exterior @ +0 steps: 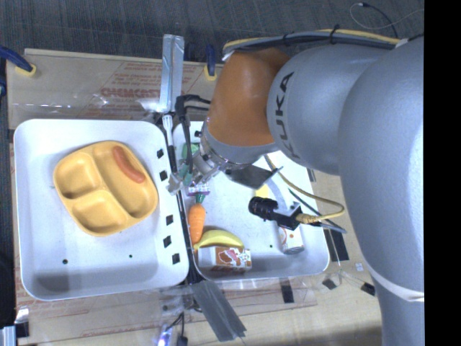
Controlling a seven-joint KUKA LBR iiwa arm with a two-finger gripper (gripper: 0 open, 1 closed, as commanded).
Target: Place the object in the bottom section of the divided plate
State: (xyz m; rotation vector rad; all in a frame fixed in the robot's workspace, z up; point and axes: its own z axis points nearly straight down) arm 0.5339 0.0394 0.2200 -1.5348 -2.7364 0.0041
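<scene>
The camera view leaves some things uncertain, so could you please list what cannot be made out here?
- Gripper: small and crowded under the arm's wrist; whether it holds anything cannot be told.
- Right bin: its upper part is hidden behind the arm.
- Can: too small to read; a black fitting overlaps its top.
- Carton: print too small to read.
- Plate: the reddish item in it is too blurred to identify.

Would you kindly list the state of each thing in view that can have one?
divided plate: upright in the left bin, a hot dog in its upper right section, other sections bare.
carrot: lying flat in the right bin, below the gripper.
banana: lying flat beside the carrot.
small carton: lying on its side.
can: lying on its side.
</scene>
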